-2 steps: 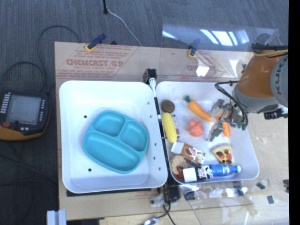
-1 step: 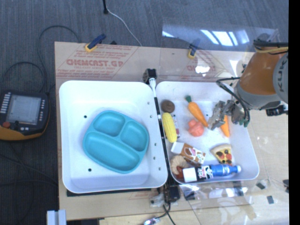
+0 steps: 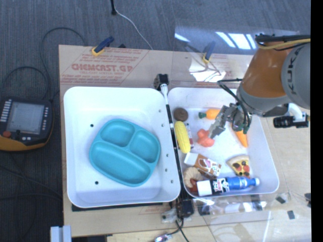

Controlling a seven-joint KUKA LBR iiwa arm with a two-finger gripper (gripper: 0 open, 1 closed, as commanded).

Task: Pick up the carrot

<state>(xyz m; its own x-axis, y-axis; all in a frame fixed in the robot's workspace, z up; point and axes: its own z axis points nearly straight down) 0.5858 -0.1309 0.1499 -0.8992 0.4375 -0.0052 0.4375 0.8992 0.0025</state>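
Note:
In the right bin (image 3: 267,160), an orange carrot (image 3: 241,137) with a green top lies near the right wall. A second orange vegetable with a green end (image 3: 211,113) lies further back. My gripper (image 3: 228,125) hangs low over the bin between the two. Its fingers are spread and open, one fingertip (image 3: 217,130) near a red-pink toy (image 3: 204,137), the other side close to the carrot's green top. Nothing sits between the fingers.
The right bin also holds a corn cob (image 3: 181,136), a brown round piece (image 3: 180,115), a pizza slice (image 3: 239,166), a blue bottle (image 3: 229,184) and a wrapped snack (image 3: 206,165). In the left bin (image 3: 81,105) lies a blue divided plate (image 3: 124,151).

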